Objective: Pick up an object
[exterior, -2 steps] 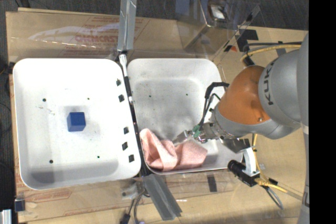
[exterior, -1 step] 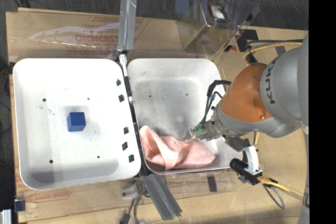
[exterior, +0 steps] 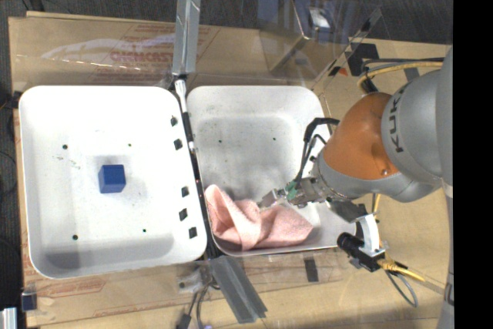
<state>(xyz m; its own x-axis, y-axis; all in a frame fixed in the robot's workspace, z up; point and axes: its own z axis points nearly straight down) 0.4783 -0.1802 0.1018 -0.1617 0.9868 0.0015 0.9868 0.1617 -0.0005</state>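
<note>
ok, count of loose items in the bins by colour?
Blue: 1, the cube in the left bin
Pink: 1, the cloth in the right bin
Total: 2

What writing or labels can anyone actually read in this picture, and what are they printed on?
"KU": dark letters on the grey arm, cut off by the picture's edge; the rest of the word is unseen.
Red printing on the cardboard sheet behind the left bin: too blurred and faint to read.
No lettering can be seen on the blue cube, the pink cloth or the right bin.
</note>
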